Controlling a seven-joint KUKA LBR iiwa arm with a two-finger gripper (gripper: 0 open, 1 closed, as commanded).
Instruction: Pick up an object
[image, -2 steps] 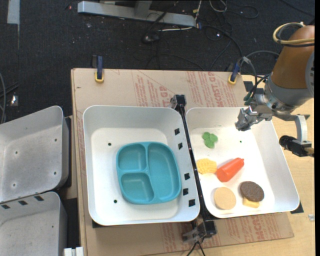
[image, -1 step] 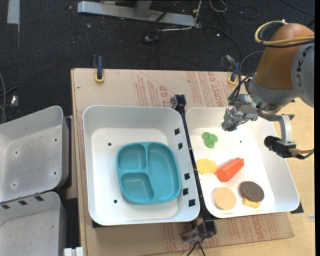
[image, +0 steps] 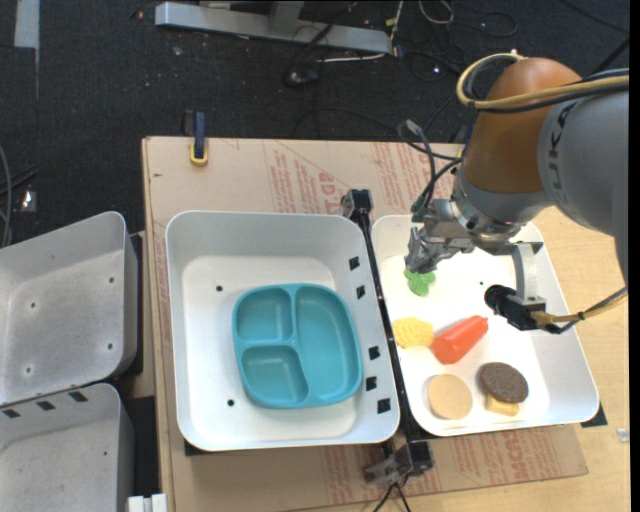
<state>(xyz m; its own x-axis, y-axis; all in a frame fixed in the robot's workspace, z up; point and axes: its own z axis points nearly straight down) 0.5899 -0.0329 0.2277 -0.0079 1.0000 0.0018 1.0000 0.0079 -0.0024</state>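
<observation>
**Desk:** Where does the grey arm's two-finger tool (image: 428, 255) stand, and what is it after?

**Photographer:** At the far end of the right-hand shallow white bin (image: 570, 372), directly above a small green leafy toy vegetable (image: 420, 284). Its tips sit at the top of that piece. Whether they are apart or pressed together, I cannot tell; nothing is visibly between them.

**Desk:** What might go wrong?

**Photographer:** My judgement: the green piece is small and lies close to the bin's left wall, beside the black divider. A tip could catch the wall or nudge the piece aside, and the tool would come away with nothing.

**Desk:** Contents of the bins?

**Photographer:** The right one also holds a yellow ridged toy piece (image: 412, 332) touching an orange-red carrot-shaped toy (image: 459, 338), plus a tan round disc (image: 450, 396) and a dark brown round cookie-like disc (image: 502, 381) on a yellow base. The left-hand shallow white bin (image: 200, 250) holds a teal three-compartment plastic plate (image: 297, 345), with nothing on it.
</observation>
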